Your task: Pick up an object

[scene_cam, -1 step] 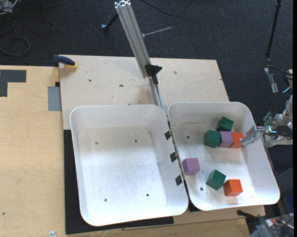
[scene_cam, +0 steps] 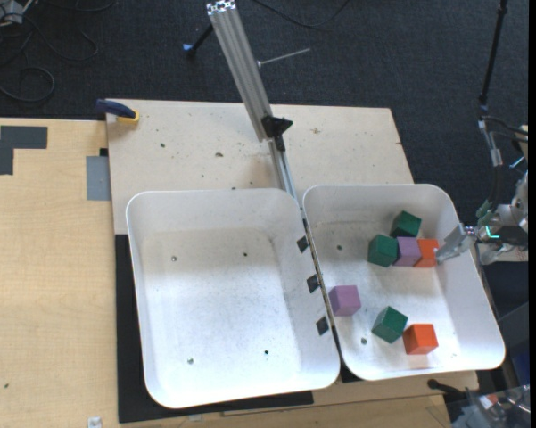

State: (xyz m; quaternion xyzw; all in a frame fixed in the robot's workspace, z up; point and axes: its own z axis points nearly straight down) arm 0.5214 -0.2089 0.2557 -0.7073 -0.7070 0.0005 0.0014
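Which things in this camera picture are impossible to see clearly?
- Gripper, camera view: too small and blurred to judge its fingers.
- Orange cube: partly covered by the gripper and the purple cube.
- Arm: mostly cut off at the right edge.

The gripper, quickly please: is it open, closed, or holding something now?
Gripper: cannot be told; it sits at the orange cube in the right bin.
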